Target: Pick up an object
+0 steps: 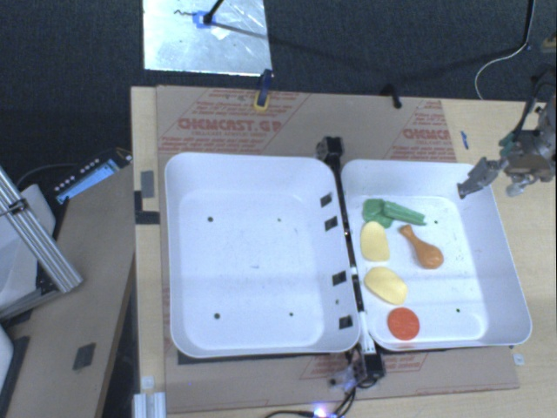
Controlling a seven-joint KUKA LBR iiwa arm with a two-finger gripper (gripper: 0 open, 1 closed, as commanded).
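Five small objects are seen in the right bin [487,259], all gathered in its left half: a green piece [392,210] at the top, a pale yellow piece [375,241] under it, an orange-brown drumstick shape [422,246] just beside these, a second yellow piece [385,285] lower, and a red disc [404,323] nearest the front rim. The two upper pieces appear to touch each other; the others lie slightly apart. The right half of this bin is left bare, so open room is found there toward the right wall. The left bin [252,251] shows its white floor with a few dark dots.

The pincer [487,174] is seen at the far right corner of the right bin, above its rim and well apart from the objects. Nothing is held between its fingers; whether they are wide or narrow cannot be told, because the part is small and partly cut off by the picture edge.

Under the bins a cardboard sheet [226,116] is laid on the table [104,259]; red print is seen on it, but it reads mirrored and cannot be read with certainty. A shiny foil sheet [206,24] lies behind, on the dark floor.
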